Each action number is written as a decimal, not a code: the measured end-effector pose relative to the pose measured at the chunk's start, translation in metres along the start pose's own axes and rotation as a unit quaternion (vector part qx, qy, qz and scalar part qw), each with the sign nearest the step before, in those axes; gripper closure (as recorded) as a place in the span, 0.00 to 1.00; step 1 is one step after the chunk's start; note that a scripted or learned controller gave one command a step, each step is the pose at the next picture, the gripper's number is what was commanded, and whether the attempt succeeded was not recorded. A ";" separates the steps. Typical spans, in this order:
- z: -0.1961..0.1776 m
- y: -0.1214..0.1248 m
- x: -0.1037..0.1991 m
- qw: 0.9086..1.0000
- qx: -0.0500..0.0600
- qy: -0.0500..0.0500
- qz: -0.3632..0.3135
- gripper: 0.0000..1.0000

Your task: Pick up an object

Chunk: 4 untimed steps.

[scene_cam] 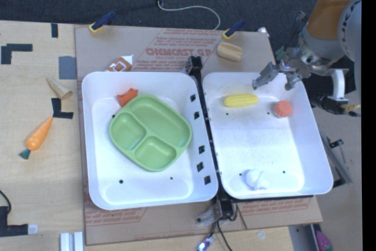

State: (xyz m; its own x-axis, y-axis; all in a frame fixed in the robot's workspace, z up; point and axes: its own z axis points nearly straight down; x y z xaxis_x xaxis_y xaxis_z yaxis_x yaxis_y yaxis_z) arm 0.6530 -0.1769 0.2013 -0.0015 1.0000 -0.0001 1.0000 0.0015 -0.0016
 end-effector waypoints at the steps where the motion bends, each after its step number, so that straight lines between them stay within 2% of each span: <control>1: 0.093 -0.012 -0.037 1.000 -0.003 0.000 -0.001 0.00; 2: 0.118 -0.051 -0.047 1.000 0.000 0.000 0.001 0.00; 3: 0.119 0.014 -0.045 1.000 0.011 0.004 -0.005 0.00; 4: 0.116 -0.001 -0.035 1.000 0.000 -0.001 0.000 0.00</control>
State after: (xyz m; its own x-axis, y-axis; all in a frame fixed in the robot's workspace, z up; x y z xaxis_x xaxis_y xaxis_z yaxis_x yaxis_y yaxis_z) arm 0.6517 -0.2115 0.0850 -0.0007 1.0000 -0.0015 1.0000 0.0007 -0.0009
